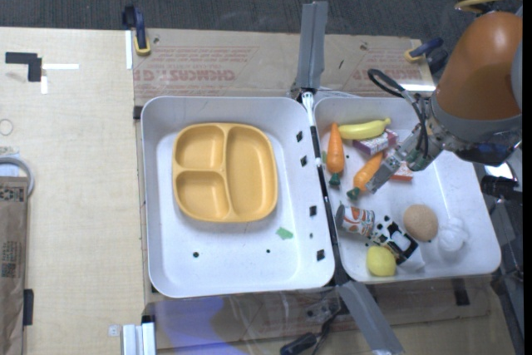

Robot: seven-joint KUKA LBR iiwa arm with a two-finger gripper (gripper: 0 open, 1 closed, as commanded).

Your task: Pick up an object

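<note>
The pincer (384,173) is in the right bin (474,262), its fingers clamped on a carrot (367,170). The carrot's long axis runs diagonally, orange body to the far right, green top pointing near-left. A second carrot (334,147) lies just left, roughly upright in view. A yellow divided plate (225,172) occupies the left bin (162,262).

My grey arm with its orange band (486,71) enters from the right, bulking over the right side of the frame. The wrist slants down and leftward, ending in my two-finger gripper (384,176). The gripper is tilted, tip lowest and pointing lower-left. Its opening cannot be judged from this angle.
</note>
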